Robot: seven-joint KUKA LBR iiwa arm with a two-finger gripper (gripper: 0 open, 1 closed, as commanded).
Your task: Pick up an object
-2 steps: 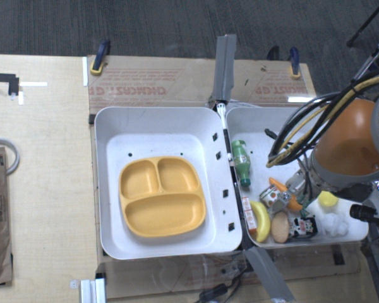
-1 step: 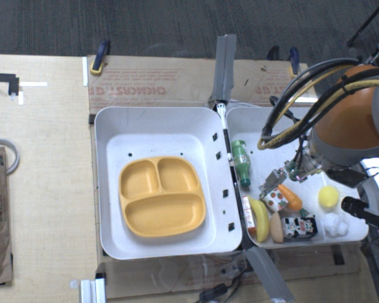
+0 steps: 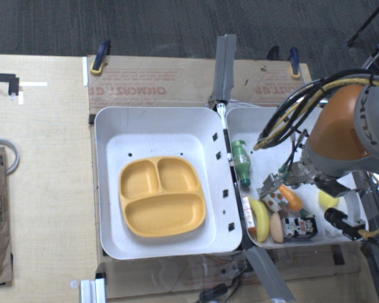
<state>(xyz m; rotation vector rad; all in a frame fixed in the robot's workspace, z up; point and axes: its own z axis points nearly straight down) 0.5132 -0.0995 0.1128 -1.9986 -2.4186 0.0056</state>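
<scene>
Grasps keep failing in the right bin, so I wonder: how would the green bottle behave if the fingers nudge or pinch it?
The green bottle lies on its side against the bin wall, so a nudge would probably roll it. Its rounded, smooth-looking body may slip from a pinch. It looks small and likely light.

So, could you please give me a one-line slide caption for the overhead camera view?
KUKA arm's gripper over the right bin, above a carrot and banana; yellow divided plate in the left bin.
</scene>
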